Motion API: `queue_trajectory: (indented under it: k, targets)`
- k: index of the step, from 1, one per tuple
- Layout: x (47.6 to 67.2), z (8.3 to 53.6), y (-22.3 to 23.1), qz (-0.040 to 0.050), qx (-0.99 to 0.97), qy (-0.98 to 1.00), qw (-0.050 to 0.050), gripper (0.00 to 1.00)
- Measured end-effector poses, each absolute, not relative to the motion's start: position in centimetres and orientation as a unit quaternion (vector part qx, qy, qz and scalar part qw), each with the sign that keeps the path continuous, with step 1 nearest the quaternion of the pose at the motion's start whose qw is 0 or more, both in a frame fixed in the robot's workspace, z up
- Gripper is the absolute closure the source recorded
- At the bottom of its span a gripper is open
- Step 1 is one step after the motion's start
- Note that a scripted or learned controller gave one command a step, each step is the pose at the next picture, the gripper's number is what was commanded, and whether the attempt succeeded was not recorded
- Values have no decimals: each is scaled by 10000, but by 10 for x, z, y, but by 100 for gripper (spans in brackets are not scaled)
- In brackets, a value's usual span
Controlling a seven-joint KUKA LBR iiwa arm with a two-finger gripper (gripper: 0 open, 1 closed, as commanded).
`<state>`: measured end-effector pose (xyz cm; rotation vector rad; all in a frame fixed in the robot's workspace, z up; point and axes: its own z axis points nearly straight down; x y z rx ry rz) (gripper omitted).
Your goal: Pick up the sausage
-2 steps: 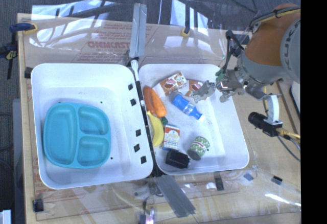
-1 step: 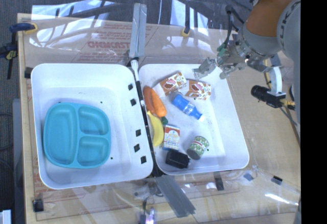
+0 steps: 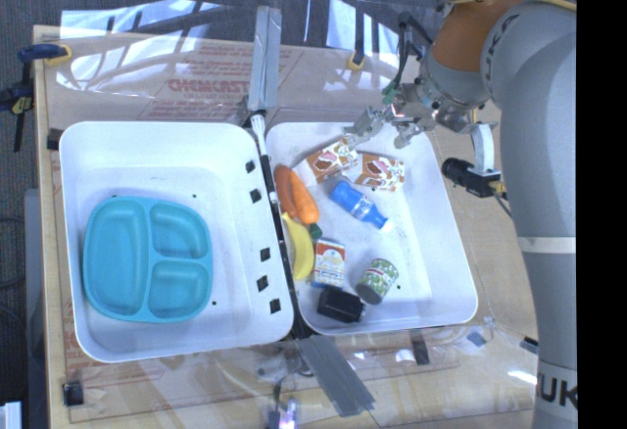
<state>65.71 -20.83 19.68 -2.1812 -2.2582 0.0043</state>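
The sausage (image 3: 296,193) is an orange-red elongated piece lying in the right bin (image 3: 443,251), close against its left wall. A yellow banana (image 3: 300,249) lies just below it. My gripper (image 3: 383,130) hovers over the far edge of the right bin, up and to the right of the sausage and well apart from it. Its fingers (image 3: 361,127) are spread open with nothing between them. Directly beneath the gripper lie two printed snack packets (image 3: 333,160).
The right bin also holds a blue bottle (image 3: 358,204), a small carton (image 3: 329,262), a green can (image 3: 377,278) and a black block (image 3: 340,305). A teal divided plate (image 3: 147,259) sits in the left bin (image 3: 78,153). A clipped ridge (image 3: 263,221) separates the bins.
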Motion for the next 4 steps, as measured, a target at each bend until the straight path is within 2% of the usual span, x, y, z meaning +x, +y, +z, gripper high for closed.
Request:
queue_trajectory:
  k: [3,4]
  targets:
    - [657,197,-208,10,-6946,-7194,9,0]
    - [658,208,-207,17,-6916,-7223,9,100]
